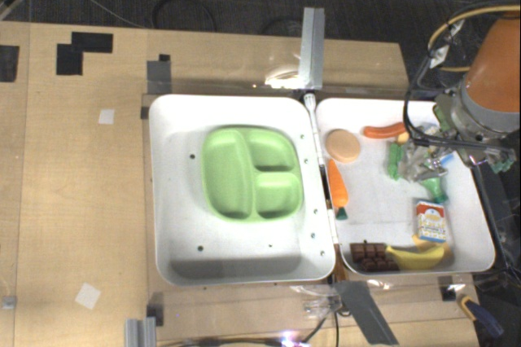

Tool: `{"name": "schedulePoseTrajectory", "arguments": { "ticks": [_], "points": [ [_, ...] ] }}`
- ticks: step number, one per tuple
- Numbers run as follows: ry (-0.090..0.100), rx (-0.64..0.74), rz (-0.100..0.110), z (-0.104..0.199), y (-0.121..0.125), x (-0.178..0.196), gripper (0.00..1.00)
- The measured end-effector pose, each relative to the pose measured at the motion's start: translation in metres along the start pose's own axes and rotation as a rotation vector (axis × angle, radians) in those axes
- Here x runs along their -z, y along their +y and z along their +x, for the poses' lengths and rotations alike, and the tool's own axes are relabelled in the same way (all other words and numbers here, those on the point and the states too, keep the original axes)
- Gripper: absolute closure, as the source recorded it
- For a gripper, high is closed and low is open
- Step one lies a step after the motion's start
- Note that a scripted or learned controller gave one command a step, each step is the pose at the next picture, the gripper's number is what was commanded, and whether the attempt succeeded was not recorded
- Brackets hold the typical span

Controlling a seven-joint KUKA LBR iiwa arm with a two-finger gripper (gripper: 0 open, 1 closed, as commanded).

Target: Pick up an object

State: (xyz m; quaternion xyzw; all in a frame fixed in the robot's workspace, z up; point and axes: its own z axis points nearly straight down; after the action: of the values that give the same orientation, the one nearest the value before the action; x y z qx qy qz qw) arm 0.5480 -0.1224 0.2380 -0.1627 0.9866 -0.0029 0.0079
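Observation:
My gripper [422, 163] hangs low over the upper right part of the right bin [487, 243], below the arm's orange band [498, 64]. Green pieces show on both sides of it, one to its left [396, 160] and one at its lower right [436, 189]; I cannot tell whether they are one object or whether the gripper touches them. Around it in this bin lie a red sausage [383, 130], a tan round bun [343, 145], an orange carrot [337, 186], a small juice carton [431, 223], a banana [419, 256] and a chocolate bar [370, 256].
The left bin [175, 199] bears a green divided plate [251, 173]. A metal post [313, 48] stands behind the wall that the two bins share. Cables [444, 40] loop beside the arm at the right.

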Motion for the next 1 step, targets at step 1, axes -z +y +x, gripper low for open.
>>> {"name": "schedulePoseTrajectory", "arguments": {
  "ticks": [1],
  "points": [
    [0.006, 0.060, -0.003, -0.0302, -0.1015, -0.0044, 1.00]
  ]
}}
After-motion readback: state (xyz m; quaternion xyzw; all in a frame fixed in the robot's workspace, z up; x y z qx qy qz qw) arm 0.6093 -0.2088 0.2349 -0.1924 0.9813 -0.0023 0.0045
